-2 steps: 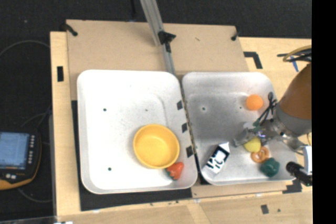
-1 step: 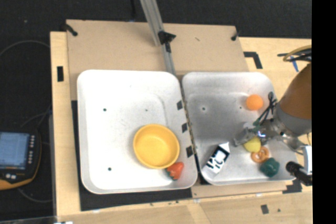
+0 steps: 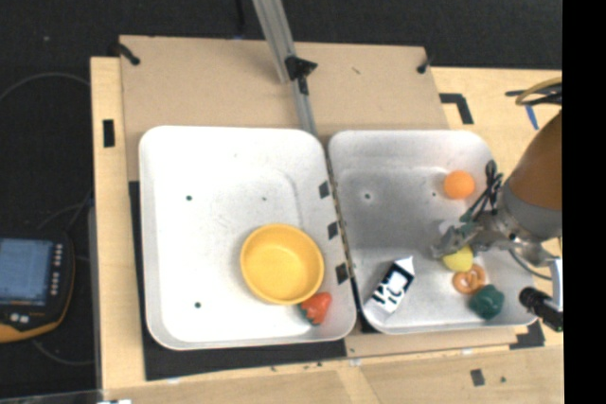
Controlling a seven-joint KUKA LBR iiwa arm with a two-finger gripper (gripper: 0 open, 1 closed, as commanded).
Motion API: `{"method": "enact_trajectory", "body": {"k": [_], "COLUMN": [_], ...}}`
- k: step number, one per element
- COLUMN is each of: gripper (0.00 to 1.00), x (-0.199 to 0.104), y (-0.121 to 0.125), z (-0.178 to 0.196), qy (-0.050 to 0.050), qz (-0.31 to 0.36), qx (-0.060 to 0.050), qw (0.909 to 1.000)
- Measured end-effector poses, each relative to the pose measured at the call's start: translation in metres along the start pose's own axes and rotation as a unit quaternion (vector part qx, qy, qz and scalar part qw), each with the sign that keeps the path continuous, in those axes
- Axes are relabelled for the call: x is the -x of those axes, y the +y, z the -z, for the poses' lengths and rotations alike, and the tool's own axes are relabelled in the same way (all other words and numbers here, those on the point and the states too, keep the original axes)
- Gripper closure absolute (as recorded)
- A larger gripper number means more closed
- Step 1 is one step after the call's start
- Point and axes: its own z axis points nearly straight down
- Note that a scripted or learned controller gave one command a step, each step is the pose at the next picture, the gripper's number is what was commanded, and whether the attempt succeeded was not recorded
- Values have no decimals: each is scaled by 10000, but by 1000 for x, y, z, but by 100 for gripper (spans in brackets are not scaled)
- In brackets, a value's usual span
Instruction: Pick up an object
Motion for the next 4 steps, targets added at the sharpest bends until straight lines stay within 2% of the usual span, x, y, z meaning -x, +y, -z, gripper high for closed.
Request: {"method": "enact_trajectory", "body": {"k": [1,3,4], "gripper": [100,100,100], "x": [-3,6,-50], "y": [-3,0,6], "z": [62,161,148], "qy": [-20,-22,-6], "qz": [57,60,75], "qx": [19,17,-10], "qw": [10000,10000,10000]}}
